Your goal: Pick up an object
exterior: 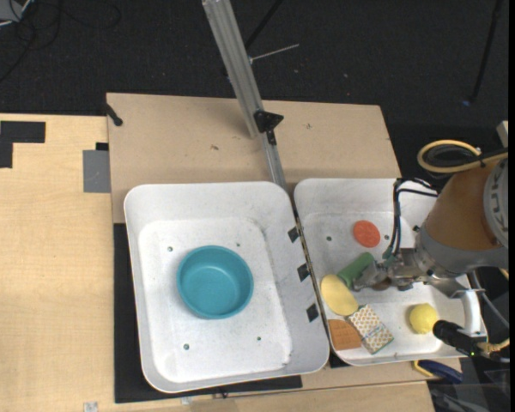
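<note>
In the right bin (326,197) my gripper (374,279) is low, reaching in from the right. It sits right beside a dark green block (354,270), touching or nearly touching its right end. A pale yellow oval object (337,294) lies just left of and below the gripper. An orange disc (366,233) rests farther back. A yellow ball (422,318) lies near the front right. A checkered block (372,328) and an orange-brown block (344,333) sit at the front.
The left bin (154,209) holds a teal bowl (215,281). A metal rail (240,67) slants up from between the bins at the back. The arm's grey body and orange band (463,217) cover the right bin's right side. Cables lie at the right edge.
</note>
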Tool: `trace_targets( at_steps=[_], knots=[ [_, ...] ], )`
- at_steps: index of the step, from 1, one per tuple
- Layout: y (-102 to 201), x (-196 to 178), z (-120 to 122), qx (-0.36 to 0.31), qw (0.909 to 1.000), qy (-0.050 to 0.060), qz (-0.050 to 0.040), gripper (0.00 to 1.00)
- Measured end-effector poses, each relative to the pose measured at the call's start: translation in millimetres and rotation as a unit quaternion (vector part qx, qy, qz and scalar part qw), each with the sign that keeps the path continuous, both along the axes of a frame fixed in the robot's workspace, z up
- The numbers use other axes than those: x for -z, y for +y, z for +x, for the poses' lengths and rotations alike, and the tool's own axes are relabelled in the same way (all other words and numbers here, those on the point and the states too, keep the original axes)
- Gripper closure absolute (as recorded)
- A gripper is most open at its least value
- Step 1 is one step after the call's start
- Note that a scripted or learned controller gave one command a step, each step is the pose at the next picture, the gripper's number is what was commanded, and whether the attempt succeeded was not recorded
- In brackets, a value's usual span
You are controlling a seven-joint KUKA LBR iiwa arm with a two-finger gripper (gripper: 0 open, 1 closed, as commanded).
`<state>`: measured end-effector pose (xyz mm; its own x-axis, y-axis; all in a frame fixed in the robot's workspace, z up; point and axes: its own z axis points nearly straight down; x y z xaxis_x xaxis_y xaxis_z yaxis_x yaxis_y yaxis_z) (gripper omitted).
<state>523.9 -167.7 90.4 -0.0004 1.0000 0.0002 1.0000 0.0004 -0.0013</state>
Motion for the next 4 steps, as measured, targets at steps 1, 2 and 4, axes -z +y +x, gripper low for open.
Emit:
trace_targets(
  at_steps=[1,2,4],
  knots=[
    [-1,-11,0,0.001,1.0000,-0.001,-0.0003,1.00],
    [2,-72,7,0.000,1.0000,-0.003,-0.0007,1.00],
    [4,-169,1,0.000,1.0000,-0.003,-0.0006,1.00]
  ],
)
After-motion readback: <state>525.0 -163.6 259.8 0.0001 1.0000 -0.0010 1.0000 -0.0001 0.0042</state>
